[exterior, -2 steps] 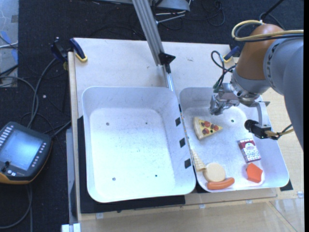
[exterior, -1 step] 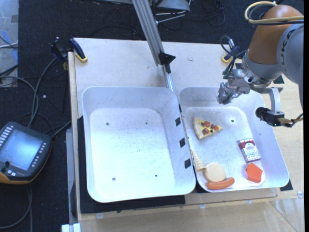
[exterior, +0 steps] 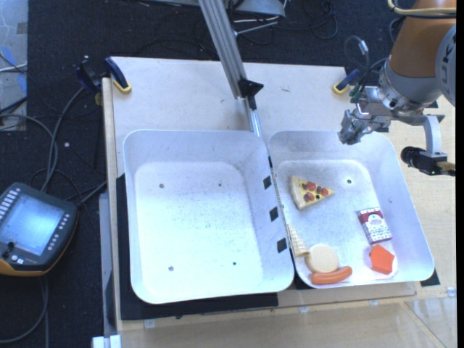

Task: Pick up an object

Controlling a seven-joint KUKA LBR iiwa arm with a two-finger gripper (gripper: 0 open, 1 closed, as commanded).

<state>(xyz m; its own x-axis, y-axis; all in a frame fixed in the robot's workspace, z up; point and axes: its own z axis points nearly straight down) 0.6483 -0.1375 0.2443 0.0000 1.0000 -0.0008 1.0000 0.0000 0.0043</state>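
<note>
Two shallow white bins sit side by side on the counter [exterior: 181, 93] in your camera view, and every loose item lies in the right bin [exterior: 406, 194]. You see a toy pizza slice [exterior: 310, 192] near that bin's middle, a pale yellow wedge with red and dark toppings, its tip pointing right. A small red and white carton [exterior: 373, 225] lies to its lower right, and an orange block [exterior: 382, 259] sits just below that. At the bin's near edge a round tan biscuit-like disc [exterior: 323, 257] touches a red-orange sausage [exterior: 331, 274] lying beneath it. A narrow pale strip [exterior: 295, 241] lies along the bin's left wall. The left bin [exterior: 145, 158] is white with dark specks. The claw [exterior: 353, 133] hangs above the right bin's far rim, well apart from the items; you cannot tell whether it is open or closed.
</note>
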